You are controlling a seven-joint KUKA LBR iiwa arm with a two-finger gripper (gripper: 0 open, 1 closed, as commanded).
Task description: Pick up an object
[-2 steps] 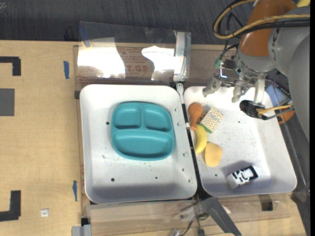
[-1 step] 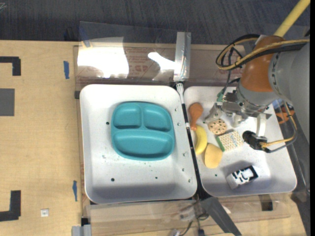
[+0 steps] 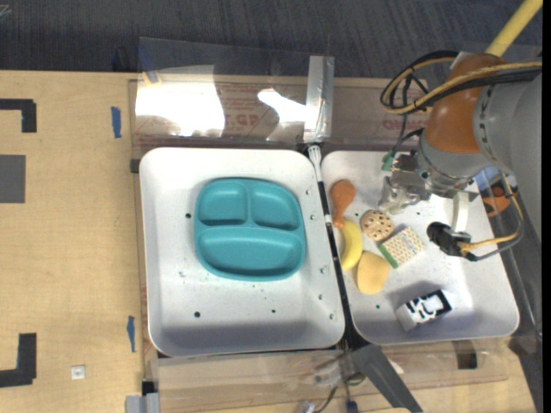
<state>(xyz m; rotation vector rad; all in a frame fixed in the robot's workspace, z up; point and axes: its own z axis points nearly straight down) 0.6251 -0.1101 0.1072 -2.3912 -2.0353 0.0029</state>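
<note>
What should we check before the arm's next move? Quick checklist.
1. Claw over right bin: ok.
2. Claw holding an item: cannot tell.
3. Cookie just below claw, top uncovered: ok.
4. Room around cookie: not ok; banana and waffle crowd it.
5. Carrot left of claw, close to the bin wall: not ok for an easy grasp.
6. Teal tray in left bin, away from the arm: ok.
</note>
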